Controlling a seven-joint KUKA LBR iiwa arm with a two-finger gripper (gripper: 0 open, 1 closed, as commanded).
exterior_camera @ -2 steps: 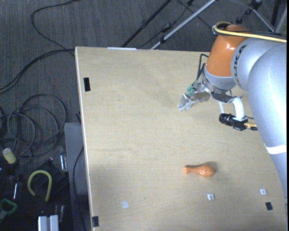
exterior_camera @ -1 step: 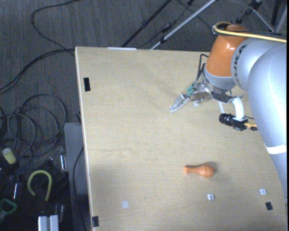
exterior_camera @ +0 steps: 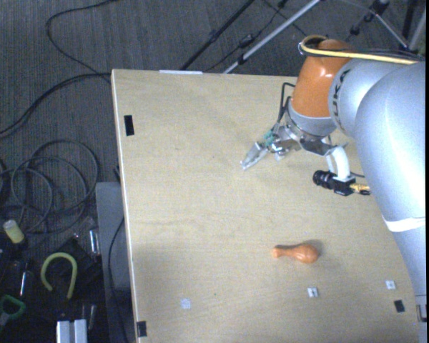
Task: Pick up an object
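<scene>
The pale tan wooden surface [exterior_camera: 200,213] is plain apart from a few small black and white markers near its edges. On it lies a small orange pear-shaped object [exterior_camera: 298,252], evenly coloured. The smooth silver-grey arm [exterior_camera: 386,134] carries a glossy orange band [exterior_camera: 320,77] above the wrist, and its silvery metal end effector [exterior_camera: 257,156] shows a touch of green. The floor [exterior_camera: 50,56] is dark grey carpet crossed by black cables, with a yellow-green hook-shaped item [exterior_camera: 59,270] at near left.

Matt pale wood-look bench top [exterior_camera: 200,213], glossy smooth orange obj [exterior_camera: 298,252], satin grey arm shell [exterior_camera: 393,141]
</scene>
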